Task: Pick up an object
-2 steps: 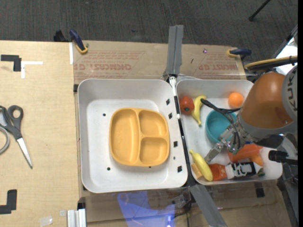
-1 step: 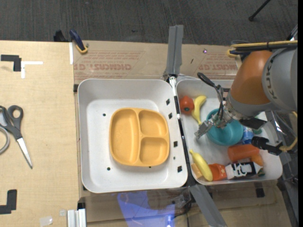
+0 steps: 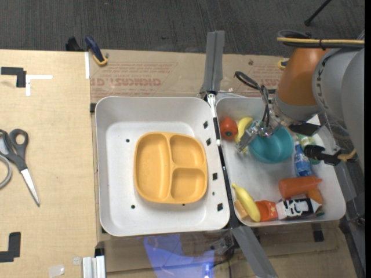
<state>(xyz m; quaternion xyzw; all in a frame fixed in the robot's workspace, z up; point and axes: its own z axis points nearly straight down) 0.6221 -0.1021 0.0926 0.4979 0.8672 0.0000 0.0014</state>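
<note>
Camera view, gripper (image 3: pixel 253 136) low in the right bin (image 3: pixel 330 210), fingers slightly parted over the teal bowl's (image 3: pixel 277 148) left rim, holding nothing I can see, yellow banana (image 3: pixel 246 202) near the front-left corner, long axis running diagonally.

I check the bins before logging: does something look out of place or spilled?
Nothing looks spilled or damaged. The yellow divided plate lies flat in the left bin; the toys are crowded together in the right bin.

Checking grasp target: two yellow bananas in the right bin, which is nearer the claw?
The upper yellow banana, beside the red tomato-like ball, just left of the claw. The other yellow banana lies along the bin's bottom-left edge.
</note>
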